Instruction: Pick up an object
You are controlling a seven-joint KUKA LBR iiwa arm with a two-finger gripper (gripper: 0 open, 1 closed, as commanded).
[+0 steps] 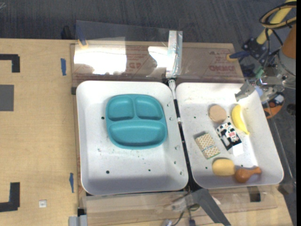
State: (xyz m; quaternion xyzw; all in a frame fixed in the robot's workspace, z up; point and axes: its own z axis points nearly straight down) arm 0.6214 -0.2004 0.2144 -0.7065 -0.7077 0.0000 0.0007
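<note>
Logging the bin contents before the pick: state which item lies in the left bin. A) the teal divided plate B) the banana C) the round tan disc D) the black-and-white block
A: the teal divided plate lies alone in the left bin, while the banana and the other small items sit in the right bin.

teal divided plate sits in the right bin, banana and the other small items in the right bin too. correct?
Not quite. The teal divided plate lies in the left bin, as the camera view shows. The banana and the other small items are indeed in the right bin.
</note>
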